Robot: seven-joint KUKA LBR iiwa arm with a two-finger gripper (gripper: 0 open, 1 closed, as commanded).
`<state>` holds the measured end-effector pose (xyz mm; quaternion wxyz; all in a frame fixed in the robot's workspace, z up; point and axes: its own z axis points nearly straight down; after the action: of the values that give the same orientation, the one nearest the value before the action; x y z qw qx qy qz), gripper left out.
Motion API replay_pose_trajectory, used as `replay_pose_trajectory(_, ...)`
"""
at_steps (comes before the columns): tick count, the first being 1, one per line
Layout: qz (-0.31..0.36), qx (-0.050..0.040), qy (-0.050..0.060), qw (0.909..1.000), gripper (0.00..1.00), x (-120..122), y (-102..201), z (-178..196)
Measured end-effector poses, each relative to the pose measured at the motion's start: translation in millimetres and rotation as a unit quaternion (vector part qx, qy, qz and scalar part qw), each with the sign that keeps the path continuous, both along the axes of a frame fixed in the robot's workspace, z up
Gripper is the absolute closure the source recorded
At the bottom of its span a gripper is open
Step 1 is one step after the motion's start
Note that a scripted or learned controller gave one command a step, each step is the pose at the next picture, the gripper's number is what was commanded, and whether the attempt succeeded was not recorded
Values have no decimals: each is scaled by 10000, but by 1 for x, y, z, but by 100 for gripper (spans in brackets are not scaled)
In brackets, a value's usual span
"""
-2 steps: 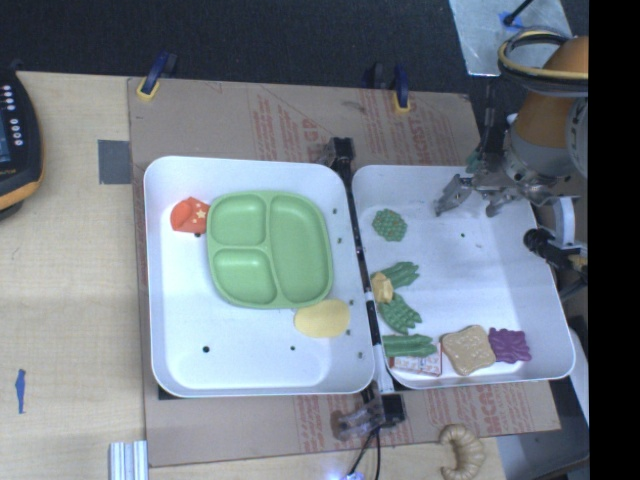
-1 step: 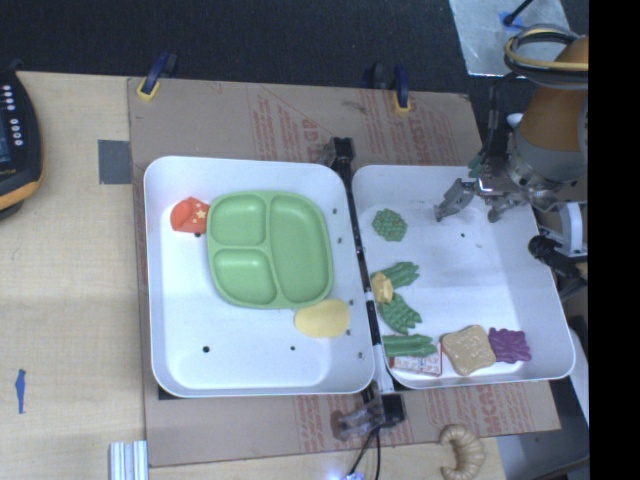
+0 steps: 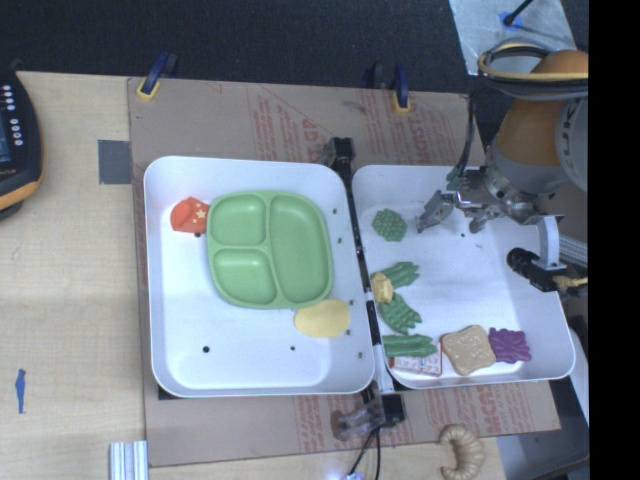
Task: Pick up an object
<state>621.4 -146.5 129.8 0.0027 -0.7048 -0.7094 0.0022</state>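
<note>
Toast slice, flat and square, is lying at the right bin's near edge, beside one purple bumpy piece. Four green pieces are sitting left of it. Gripper is hovering over the bin's far side, fingers spread wide, holding nothing.

Blue clamps, a black pendant, grey tape on the bench

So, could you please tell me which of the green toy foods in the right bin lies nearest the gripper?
The round broccoli-like piece at the bin's upper left, just left of the gripper; the other green pieces lie lower down.
</note>
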Motion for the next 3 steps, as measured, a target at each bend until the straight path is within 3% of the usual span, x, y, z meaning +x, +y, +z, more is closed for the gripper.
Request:
replay_pose_trajectory(1,11,10,19,10000,0,-37,57,-41)
replay_pose_trajectory(2,-2,-13,-56,10000,0,33,22,-37)
replay_pose_trajectory(3,4,-2,-2,10000,0,19,52,-38)
